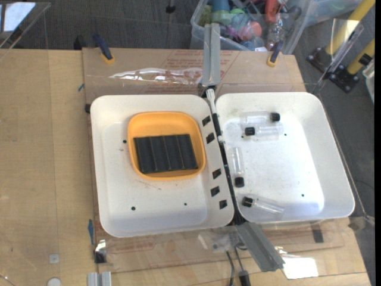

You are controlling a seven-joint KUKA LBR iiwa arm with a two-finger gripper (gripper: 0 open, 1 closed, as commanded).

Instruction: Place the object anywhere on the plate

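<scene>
Front edge: a grey bracket [257, 249] juts out below the seam between the two bins, with a white tag [300, 268] lying just beside it.
Right bin [333, 159]: four clear vials with black caps. The nearest vial [262, 204] lies by the front wall, a second vial [237, 164] lies along the divider, and the far pair [262, 127] lies side by side toward the back.
Left bin [113, 210]: holds the orange plate [138, 127], set a little back of centre.
Task's thing: a black ridged block [165, 152] lies flat on the plate, inside its rim (its front edge sits close to the plate's near lip).
Divider: small black tabs [215, 173] run in a row along the seam.
Gripper: whether open or closed cannot be told here.
Behind the bins: a cardboard sheet [143, 61] with crumpled clear film, pinned by two clamps [105, 52].
Farthest: a clear tub [262, 11] of colourful items on the floor.
</scene>
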